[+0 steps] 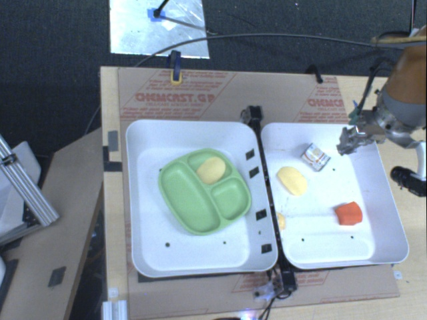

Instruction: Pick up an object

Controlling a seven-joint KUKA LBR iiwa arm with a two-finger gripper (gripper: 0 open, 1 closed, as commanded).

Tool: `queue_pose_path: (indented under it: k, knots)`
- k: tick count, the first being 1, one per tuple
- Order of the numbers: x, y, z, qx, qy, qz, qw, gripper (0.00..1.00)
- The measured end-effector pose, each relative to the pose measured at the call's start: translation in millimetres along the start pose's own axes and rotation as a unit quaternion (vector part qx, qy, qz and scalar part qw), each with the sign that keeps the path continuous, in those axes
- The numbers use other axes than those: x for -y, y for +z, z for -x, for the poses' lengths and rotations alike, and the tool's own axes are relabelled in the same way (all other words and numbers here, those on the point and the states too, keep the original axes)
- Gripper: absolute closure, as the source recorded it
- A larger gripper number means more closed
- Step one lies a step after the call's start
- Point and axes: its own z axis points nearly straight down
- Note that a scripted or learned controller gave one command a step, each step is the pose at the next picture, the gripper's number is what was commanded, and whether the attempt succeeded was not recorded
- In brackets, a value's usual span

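Note:
The right bin point(380, 245) holds three loose objects: a small silver wrapped item point(315, 157) near the back, a pale yellow lump point(292, 180) in the middle left, and an orange-red block point(348, 213) toward the front right. My gripper point(350, 141) hangs over the back right part of this bin, just right of the silver item and a little apart from it. Nothing shows between its fingers.
The left bin point(150, 245) carries a green divided plate point(203, 192) with a yellow lump point(212, 170) in its upper compartment. A black divider point(261, 179) runs between the bins. The arm comes in from the right over the bin's far rim.

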Motion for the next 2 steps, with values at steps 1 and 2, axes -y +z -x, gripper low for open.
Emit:
queue_pose_path:
  k: [1,2]
  knots:
    - [-2,-29,0,0.000,0.000,-0.001,1.0000,1.00]
    - [1,-35,-50,-0.002,-0.003,-0.004,1.0000,1.00]
